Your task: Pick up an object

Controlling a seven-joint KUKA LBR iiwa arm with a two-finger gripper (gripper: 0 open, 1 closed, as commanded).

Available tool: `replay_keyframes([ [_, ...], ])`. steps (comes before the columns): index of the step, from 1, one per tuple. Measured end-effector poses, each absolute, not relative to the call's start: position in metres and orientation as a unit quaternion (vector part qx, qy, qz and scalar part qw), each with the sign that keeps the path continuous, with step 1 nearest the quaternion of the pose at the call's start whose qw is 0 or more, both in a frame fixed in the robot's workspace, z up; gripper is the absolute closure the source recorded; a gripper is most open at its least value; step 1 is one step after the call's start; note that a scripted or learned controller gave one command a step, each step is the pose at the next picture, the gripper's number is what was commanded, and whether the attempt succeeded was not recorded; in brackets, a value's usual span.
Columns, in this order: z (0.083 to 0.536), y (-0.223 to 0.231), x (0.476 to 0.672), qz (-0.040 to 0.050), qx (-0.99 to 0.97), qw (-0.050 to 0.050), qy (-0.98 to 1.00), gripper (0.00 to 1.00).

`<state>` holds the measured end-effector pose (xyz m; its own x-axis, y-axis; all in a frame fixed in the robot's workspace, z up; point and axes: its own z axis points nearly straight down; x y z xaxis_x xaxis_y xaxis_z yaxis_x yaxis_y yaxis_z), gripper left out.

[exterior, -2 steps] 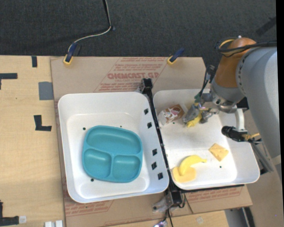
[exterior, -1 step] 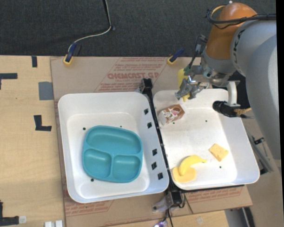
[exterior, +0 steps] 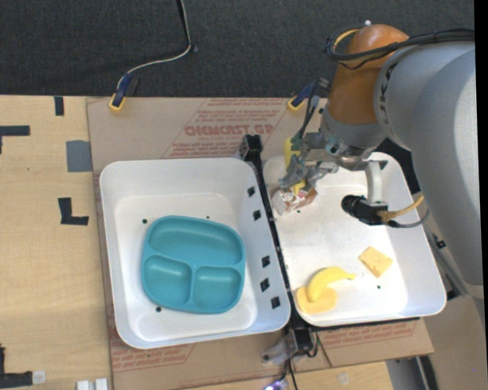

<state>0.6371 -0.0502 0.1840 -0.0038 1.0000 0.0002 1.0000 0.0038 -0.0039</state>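
The arm (exterior: 400,89) reaches into the right bin (exterior: 408,308), its jaws (exterior: 298,188) low at the far left corner, over a small brown-and-white object (exterior: 294,200); I cannot tell their state. Nearer lie a banana (exterior: 321,287) and cheese wedge (exterior: 375,261). The left bin (exterior: 116,187) holds a teal tray (exterior: 193,264).

Teal divided plate (exterior: 193,264) in left bin (exterior: 117,234)
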Motion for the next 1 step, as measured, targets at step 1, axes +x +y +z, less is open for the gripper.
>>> replay_keyframes([
  [1,0.1922,0.0187,0.6575,-0.0009,-0.704,0.001,-0.710,1.00],
])
